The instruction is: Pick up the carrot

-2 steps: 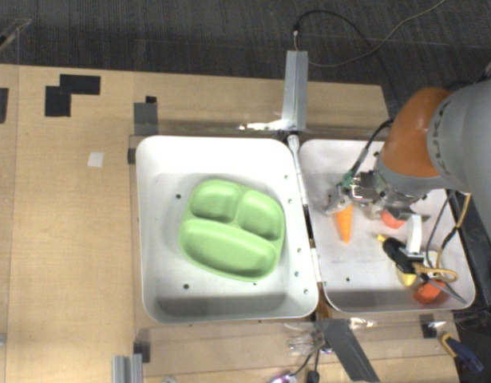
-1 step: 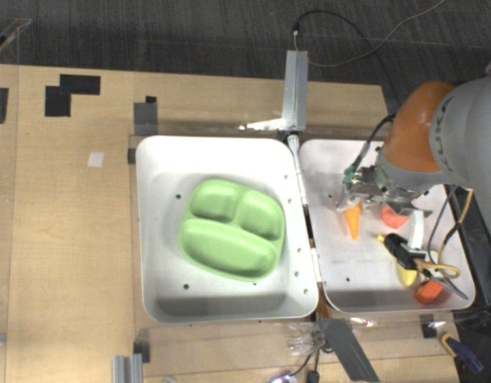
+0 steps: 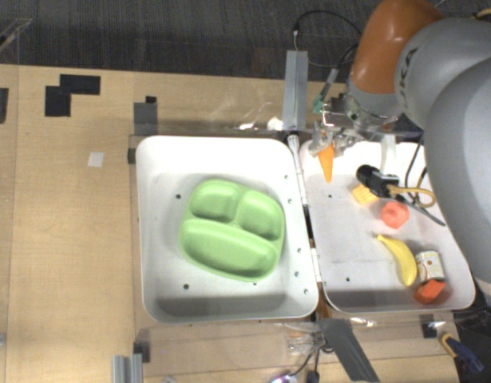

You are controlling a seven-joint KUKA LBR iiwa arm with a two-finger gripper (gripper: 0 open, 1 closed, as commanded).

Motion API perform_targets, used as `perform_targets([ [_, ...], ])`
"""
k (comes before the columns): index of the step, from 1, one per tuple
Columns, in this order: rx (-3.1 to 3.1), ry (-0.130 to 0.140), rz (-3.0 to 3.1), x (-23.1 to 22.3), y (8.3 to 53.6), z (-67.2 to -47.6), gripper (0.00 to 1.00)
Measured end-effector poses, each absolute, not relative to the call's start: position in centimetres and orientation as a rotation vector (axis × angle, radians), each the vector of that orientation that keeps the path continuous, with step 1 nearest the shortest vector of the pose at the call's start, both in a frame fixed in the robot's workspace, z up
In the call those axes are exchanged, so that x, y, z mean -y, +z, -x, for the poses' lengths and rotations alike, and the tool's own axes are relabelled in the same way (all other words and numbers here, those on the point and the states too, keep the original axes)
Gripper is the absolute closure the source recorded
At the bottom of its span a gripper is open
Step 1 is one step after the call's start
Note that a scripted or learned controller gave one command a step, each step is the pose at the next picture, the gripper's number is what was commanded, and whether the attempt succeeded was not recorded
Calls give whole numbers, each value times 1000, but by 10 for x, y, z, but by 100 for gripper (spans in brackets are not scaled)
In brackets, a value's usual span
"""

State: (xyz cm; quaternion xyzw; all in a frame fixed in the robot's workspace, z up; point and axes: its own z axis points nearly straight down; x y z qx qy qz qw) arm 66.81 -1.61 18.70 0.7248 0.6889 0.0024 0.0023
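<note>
The two-finger gripper (image 3: 331, 136) is pinched shut on the fat top of the small orange pointy carrot (image 3: 326, 161), which hangs tip-down over the far left corner of the right white bin (image 3: 341, 246), with the big grey arm (image 3: 453, 94) bending in from the right.

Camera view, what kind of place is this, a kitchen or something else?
Likely a robot lab bench rather than a kitchen: an industrial arm reaches over two white bins, holding toy food like a carrot and a banana.
</note>
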Motion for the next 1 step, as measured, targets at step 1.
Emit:
perform_targets([
  [1, -1969, 7, -2444, -19, 236, -642, 100],
])
